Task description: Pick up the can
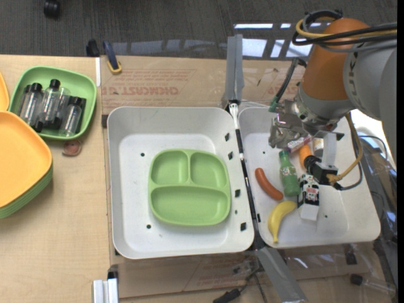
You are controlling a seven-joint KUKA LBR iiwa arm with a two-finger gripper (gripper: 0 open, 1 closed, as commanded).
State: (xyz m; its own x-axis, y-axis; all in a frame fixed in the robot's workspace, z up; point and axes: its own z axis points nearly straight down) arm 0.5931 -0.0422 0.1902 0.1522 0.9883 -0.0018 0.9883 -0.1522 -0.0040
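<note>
Right bin [353, 229], near end: banana [281, 216], red sausage [269, 184], green bottle [288, 174]. Further back: the hand [297, 137], low over the clutter; I cannot tell its state. Can: I cannot pick it out, probably under the hand. I judge it light, stiff, slippery; grip across its sides.
</note>
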